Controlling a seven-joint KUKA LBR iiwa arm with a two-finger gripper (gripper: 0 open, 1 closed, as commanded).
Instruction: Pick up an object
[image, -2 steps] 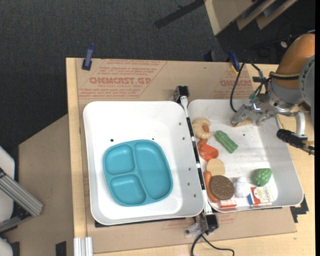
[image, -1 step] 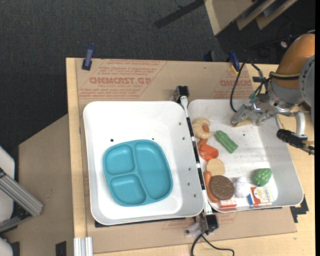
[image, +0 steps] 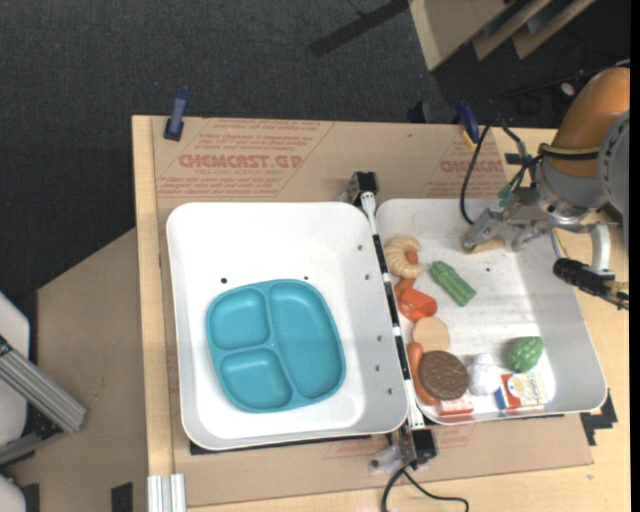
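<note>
The right white bin (image: 560, 310) holds several toy foods: a tan twisted pastry (image: 405, 255), a green cucumber (image: 452, 282), a red-orange piece (image: 415, 301), a pale round disc (image: 432, 332), a brown round patty (image: 442, 374), a green leafy lump (image: 524, 352) and a small red-and-white carton (image: 522, 390). My gripper (image: 484, 237) hangs low over the far part of this bin, up and to the right of the cucumber and apart from it. Nothing shows in its grasp.
The left white bin (image: 200, 260) holds a teal divided tray (image: 275, 343). A black hinge strip (image: 385, 290) runs between the bins. Cables (image: 470, 170) trail off the wrist over the bench's back edge. Bare bin floor lies around (image: 520, 300).
</note>
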